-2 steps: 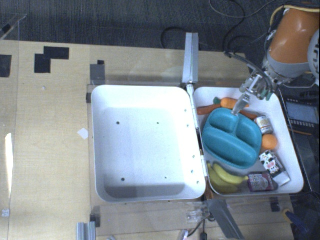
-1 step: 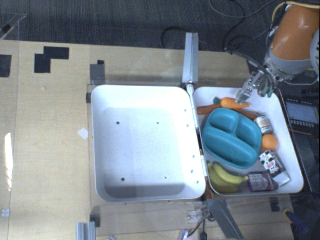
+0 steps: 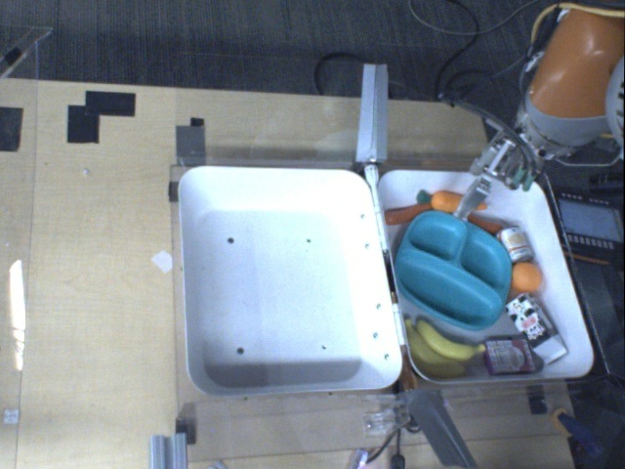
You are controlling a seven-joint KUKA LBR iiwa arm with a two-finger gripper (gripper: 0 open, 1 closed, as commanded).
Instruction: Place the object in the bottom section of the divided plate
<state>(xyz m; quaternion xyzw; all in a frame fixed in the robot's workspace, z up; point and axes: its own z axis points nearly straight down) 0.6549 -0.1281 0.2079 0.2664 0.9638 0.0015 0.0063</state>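
The smooth blue divided plate (image 3: 454, 270) sits tilted in the right bin (image 3: 576, 350), atop a banana (image 3: 437, 346). The metal pincer (image 3: 476, 199) hangs by a carrot (image 3: 446, 201); can't tell its grip.

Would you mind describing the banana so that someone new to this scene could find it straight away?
Look in the right-hand white bin, the one crowded with items. Just below the blue divided plate, at the bin's near edge, lies the banana, partly tucked under the plate's rim. It is the only yellow, curved thing there; the purple packet beside it is flat.
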